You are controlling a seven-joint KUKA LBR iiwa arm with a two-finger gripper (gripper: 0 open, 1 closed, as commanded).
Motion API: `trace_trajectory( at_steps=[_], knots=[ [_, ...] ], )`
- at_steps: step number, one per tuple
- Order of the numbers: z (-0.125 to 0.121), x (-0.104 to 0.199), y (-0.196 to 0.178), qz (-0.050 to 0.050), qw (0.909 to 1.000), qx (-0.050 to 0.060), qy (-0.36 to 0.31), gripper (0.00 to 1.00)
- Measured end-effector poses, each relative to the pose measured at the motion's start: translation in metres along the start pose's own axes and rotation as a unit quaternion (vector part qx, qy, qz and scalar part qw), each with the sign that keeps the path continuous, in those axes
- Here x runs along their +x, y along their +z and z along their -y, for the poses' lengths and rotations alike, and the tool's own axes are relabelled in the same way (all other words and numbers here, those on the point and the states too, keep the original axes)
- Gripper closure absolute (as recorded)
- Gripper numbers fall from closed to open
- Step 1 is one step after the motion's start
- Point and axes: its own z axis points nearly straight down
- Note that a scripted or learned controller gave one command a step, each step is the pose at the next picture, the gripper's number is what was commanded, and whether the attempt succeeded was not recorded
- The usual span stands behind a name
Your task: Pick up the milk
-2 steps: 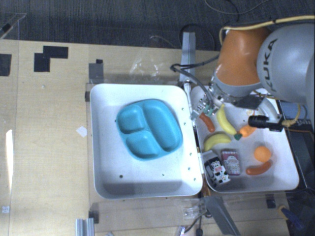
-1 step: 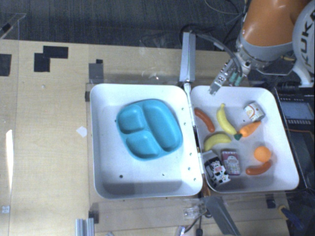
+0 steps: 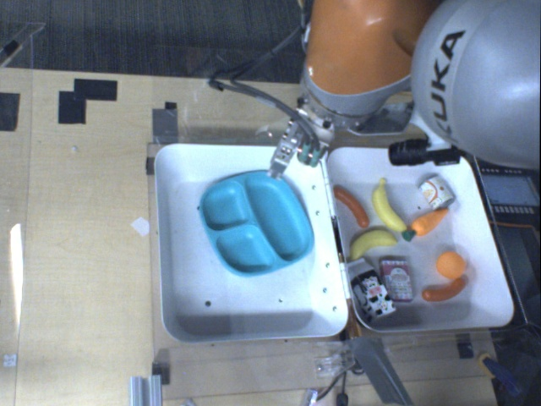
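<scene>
The milk [image 3: 370,293] is a small carton with black and white patches, lying at the near left corner of the right bin [image 3: 494,256]. A pink carton [image 3: 396,278] lies right beside it. My gripper [image 3: 295,156] hangs over the far edge of the left bin [image 3: 182,252], near the divide between the two bins, well away from the milk. Its fingers stand open with nothing between them.
A blue divided plate [image 3: 256,221] lies in the left bin. The right bin also holds two sausages [image 3: 351,205] [image 3: 445,289], two bananas [image 3: 388,206] [image 3: 372,242], a carrot [image 3: 430,222], an orange [image 3: 450,264] and a small white carton [image 3: 434,194]. The arm's orange band [image 3: 363,32] looms above.
</scene>
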Motion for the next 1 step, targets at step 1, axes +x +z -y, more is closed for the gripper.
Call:
trace_trajectory(
  at_steps=[1],
  knots=[
    [-0.0260, 0.0575, 0.0909, -0.002, 0.9943, 0.001, -0.106, 1.00]
  ],
)
